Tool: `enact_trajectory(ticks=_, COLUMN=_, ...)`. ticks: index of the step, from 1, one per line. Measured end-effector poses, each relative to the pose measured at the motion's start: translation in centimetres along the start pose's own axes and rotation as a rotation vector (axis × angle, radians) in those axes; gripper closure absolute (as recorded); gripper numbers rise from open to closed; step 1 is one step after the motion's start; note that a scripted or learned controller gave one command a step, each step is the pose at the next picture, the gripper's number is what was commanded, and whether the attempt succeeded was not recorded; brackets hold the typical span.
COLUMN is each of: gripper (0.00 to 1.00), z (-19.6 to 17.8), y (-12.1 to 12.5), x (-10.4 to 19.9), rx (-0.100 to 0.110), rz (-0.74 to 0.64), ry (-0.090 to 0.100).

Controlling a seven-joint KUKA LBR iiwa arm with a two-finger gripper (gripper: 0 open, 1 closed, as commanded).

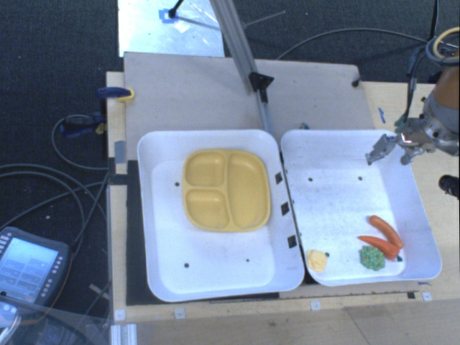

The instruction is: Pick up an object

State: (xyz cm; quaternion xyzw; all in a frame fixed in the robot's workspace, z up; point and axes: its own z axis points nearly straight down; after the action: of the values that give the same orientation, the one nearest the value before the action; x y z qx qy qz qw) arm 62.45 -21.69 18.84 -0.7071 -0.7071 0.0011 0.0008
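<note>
In the right bin, near its front right corner, lie two orange sausage-shaped pieces, one just behind the other. A small green broccoli-like piece touches the nearer one. A pale yellow lump rests at the bin's front left corner. My gripper hangs over the bin's far right rim, well behind the pieces. Its fingers are spread open with nothing between them.
The left bin holds a yellow three-compartment plate. A grey pole slants over the bench behind the bins. Cables and a handheld pendant lie on the floor to the left.
</note>
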Motion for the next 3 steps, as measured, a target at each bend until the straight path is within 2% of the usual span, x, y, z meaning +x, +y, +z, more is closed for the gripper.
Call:
enact_trajectory(ticks=1, gripper=0.0, z=5.3, y=0.2, x=1.0, rx=-0.001, rz=-0.005, ry=0.001)
enact_trajectory(ticks=2, gripper=1.0, z=3.8, y=0.4, x=0.9, rx=-0.009, rz=-0.005, ry=-0.001)
enact_trajectory(ticks=3, gripper=1.0, z=-2.7, y=0.6, x=0.5, rx=-0.012, rz=-0.005, ry=-0.003)
